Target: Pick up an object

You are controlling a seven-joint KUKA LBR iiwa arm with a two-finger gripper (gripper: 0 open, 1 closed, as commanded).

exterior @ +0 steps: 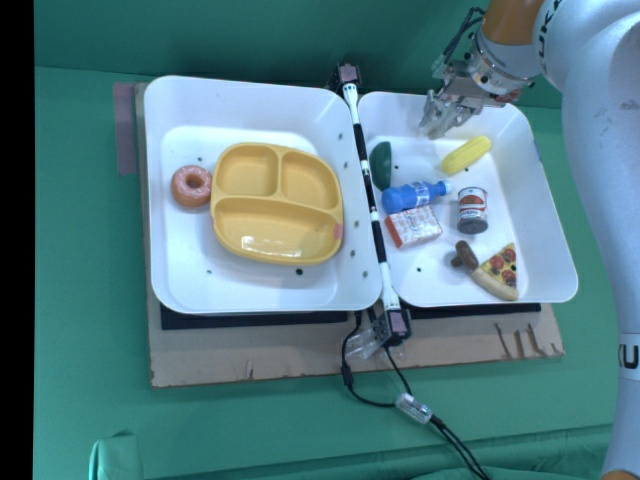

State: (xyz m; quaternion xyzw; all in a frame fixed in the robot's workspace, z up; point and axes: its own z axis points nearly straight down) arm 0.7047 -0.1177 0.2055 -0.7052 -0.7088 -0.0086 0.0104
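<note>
On the left bin [165,268] we see a glazed ring doughnut [191,185] touching a glossy yellow three-compartment tray [277,203]. Right bin [545,258]: blue bottle [414,196], ridged yellow corn [466,154], tin [472,210], pizza wedge [497,271]. Gripper [441,126] hangs above the corn, fingers spread, pinching nothing.

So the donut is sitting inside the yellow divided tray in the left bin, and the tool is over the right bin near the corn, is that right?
Not quite. The donut lies beside the yellow divided tray, against its left edge, on the floor of the left bin, not inside it. The rest holds: the camera view shows the tool over the right bin, near the corn.
</note>
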